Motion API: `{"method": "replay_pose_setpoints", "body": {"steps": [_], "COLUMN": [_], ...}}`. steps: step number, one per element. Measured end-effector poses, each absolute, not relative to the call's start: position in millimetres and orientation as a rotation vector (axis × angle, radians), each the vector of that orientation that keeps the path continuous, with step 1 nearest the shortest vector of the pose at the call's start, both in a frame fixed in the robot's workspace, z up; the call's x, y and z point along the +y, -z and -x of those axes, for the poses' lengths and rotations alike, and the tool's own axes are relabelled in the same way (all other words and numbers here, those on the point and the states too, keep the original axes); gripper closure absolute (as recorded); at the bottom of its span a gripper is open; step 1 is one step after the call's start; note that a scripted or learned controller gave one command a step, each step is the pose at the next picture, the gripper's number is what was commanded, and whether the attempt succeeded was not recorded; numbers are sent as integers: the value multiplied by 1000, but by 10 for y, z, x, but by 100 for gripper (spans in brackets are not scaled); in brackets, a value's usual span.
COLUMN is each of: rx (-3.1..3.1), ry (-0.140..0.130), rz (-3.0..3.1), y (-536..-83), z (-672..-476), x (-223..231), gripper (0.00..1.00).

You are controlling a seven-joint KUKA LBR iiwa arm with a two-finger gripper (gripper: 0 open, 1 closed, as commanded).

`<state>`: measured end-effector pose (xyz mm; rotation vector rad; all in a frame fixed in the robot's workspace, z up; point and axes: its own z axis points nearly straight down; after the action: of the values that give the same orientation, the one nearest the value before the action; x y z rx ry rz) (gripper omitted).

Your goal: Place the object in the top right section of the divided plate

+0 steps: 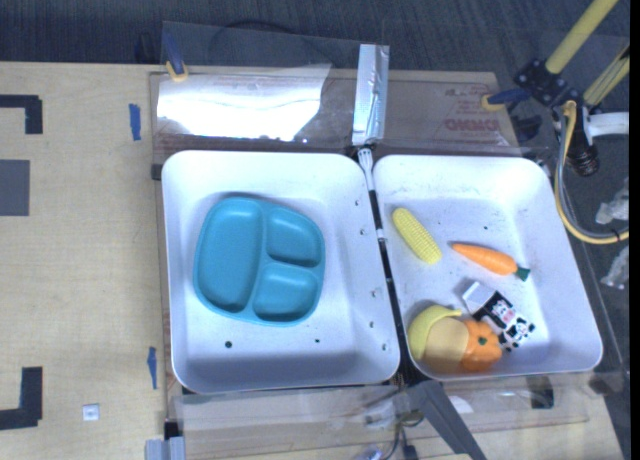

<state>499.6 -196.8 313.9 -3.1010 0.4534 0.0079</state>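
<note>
A blue divided plate (260,259) lies in the left white bin (190,188), with one large section on its left and two smaller ones on its right. The right white bin (560,248) holds a yellow corn cob (415,235), an orange carrot (487,259), a small black and white toy (500,313), and a yellow and orange fruit (452,339) at the front.
A clear plastic sheet (250,98) and a metal strip (371,93) lie behind the bins. Yellow tubing and cables (580,68) stand at the right edge. Blue tape marks dot the wooden bench (70,248) to the left.
</note>
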Motion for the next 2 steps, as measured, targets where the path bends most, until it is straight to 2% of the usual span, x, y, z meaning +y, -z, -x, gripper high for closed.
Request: {"method": "replay_pose_setpoints", "body": {"steps": [1,2], "rx": [315,311], "ry": [2,-18], "rz": [3118,3113], "y": [-4022,-2706], "z": [-4964,-4918], "x": [-2236,-1861], "gripper": [0,0]}}
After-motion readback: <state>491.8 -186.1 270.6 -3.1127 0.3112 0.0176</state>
